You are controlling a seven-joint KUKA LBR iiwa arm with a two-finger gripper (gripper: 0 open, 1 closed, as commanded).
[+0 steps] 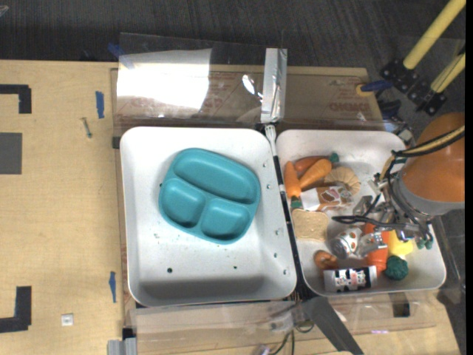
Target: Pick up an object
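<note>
The right bin (pixel 429 279) holds a heap of toy foods. An orange carrot (pixel 314 170) lies at the back, with a tan round bun (pixel 344 176) beside it. In front of them lie a brown-and-white packet (pixel 332 196) and a slice of bread (pixel 310 225). A black-and-white can (pixel 349 277) lies near the front wall. A green piece (pixel 397 268) and a yellow piece (pixel 400 245) sit at the front right. My gripper (pixel 369 222) is low in this bin, over the clutter right of the bread. What it touches is hidden among the objects.
The left bin (pixel 140 198) holds a teal divided plate (pixel 209 193). The arm's orange band (pixel 443 170) overhangs the right bin's right side. A clear plastic sheet and a taped strip (pixel 273 83) stand behind the bins. Yellow poles (pixel 436 24) are at the upper right.
</note>
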